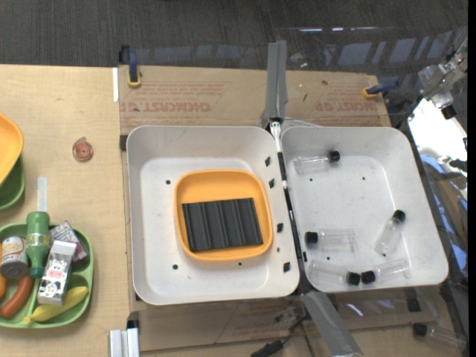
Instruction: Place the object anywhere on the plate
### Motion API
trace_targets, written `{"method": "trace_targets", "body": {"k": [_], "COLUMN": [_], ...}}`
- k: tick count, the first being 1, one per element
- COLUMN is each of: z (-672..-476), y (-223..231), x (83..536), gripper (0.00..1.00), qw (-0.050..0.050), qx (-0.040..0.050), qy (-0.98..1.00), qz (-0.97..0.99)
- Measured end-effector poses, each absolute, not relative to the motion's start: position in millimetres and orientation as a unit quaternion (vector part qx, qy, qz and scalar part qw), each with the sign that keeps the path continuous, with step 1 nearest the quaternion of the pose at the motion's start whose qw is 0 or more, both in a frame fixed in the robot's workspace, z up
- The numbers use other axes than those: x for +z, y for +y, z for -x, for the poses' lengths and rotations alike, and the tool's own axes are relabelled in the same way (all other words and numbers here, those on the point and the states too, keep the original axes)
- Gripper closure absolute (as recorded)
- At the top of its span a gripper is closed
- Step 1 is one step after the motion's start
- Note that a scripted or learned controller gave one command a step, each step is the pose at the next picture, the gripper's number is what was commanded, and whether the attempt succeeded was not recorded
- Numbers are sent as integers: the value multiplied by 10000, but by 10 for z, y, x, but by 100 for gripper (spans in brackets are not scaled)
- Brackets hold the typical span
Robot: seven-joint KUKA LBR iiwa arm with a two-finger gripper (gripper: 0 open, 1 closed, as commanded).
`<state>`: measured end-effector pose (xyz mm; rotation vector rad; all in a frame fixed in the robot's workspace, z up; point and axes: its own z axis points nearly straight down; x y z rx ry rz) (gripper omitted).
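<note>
Camera view first, so you know what you're looking at: the two white bins sit side by side on a sheet of cardboard point(186, 99) laid over the worktop point(59, 103), and the left bin point(149, 274) is the one with the orange plate point(223, 184) in it. The dark grey ribbed block point(223, 224) is lying flat on that plate, pretty much square to it, sitting toward the near half with a bare strip of orange showing behind it. It's fully inside the plate's rim and nothing is touching it. Over in the right bin point(416, 266) you've got a scatter of clear vials with black caps: one near the back point(318, 160), one by the left wall point(332, 238), one tilted toward the right side point(388, 234), and a couple lying close together along the front edge point(379, 274). Some grey arm hardware point(445, 79) pokes in at the upper right, well away from both bins and off past the right bin's back corner. Honestly you can't tell from this angle whether the gripper is open or closed, or whether it has anything. Off to the left of the bins there's a green tray point(78, 303) of toy food, including a green bottle point(37, 236), plus a small pink thing point(83, 150) on the bare wood. Two clamps pin the cardboard at its back corners point(131, 71).
</note>
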<state>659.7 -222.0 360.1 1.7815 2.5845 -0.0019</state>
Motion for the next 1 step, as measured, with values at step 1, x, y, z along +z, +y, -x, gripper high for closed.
{"method": "trace_targets", "body": {"k": [1], "z": [-6599], "y": [-2218], "x": [4417], "gripper": [100], "qw": [18], "qx": [-5], "qy": [8876], "qz": [-4606]}}
